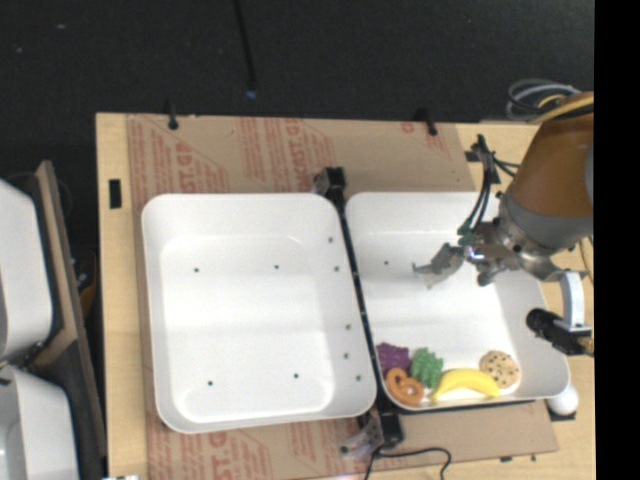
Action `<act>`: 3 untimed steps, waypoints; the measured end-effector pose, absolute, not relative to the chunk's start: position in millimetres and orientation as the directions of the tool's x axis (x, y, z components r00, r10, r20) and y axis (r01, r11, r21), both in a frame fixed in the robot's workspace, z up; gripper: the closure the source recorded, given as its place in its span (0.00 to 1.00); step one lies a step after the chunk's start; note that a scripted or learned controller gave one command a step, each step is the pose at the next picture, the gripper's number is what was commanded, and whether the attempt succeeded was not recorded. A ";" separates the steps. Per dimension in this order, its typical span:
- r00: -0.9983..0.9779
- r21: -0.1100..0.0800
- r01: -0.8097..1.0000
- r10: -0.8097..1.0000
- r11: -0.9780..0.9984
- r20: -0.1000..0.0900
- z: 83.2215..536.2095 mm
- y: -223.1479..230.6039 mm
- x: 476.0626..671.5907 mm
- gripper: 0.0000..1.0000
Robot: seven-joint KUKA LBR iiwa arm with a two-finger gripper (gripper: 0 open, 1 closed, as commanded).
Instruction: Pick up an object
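Along right bin (400, 218) front wall: grapes (392, 355), banana (466, 384), cookie (499, 368).

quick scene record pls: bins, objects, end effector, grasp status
left bin: white, shallow
right bin: white, toys clustered along its near edge
objects: purple grapes, orange pretzel, green toy, banana, cookie
end effector: above the right bin's middle, apart from the toys
grasp status: nothing seen between the fingers

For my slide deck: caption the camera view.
Pincer above the right bin, away from the banana and cookie at its near edge.
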State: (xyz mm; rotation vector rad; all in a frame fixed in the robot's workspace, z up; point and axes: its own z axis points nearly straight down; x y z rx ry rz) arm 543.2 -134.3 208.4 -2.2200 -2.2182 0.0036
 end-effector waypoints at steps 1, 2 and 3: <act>0.000 0.001 1.000 1.000 0.000 0.000 210.6 -134.3 544.2 0.00; 0.001 -0.005 1.000 1.000 -0.001 0.001 149.0 -136.5 547.2 0.00; 0.001 -0.004 1.000 1.000 -0.001 0.001 98.2 -136.8 546.0 0.00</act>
